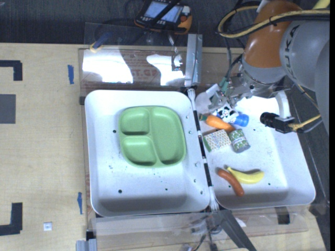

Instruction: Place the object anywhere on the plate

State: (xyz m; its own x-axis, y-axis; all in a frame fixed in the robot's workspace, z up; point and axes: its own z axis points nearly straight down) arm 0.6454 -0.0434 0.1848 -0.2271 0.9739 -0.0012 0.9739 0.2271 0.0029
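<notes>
A green three-compartment plate (152,136) lies in the left white bin (104,182) with nothing on it. The right bin (293,182) holds a cluster of small objects: an orange carrot (219,122), a black-and-white spotted toy (224,112), a blue piece (241,120), a patterned packet (217,139) and a small can (239,140). Nearer the front lie a yellow banana (246,175) and a red sausage (230,181). My gripper (226,92) hangs low over the far-left corner of the right bin, just above the spotted toy and carrot.
A clear upright panel (192,59) stands behind the divide between the bins. A handheld controller (162,13) lies at the back. Black cables (277,122) trail by the arm on the right. Wooden bench extends left of the bins.
</notes>
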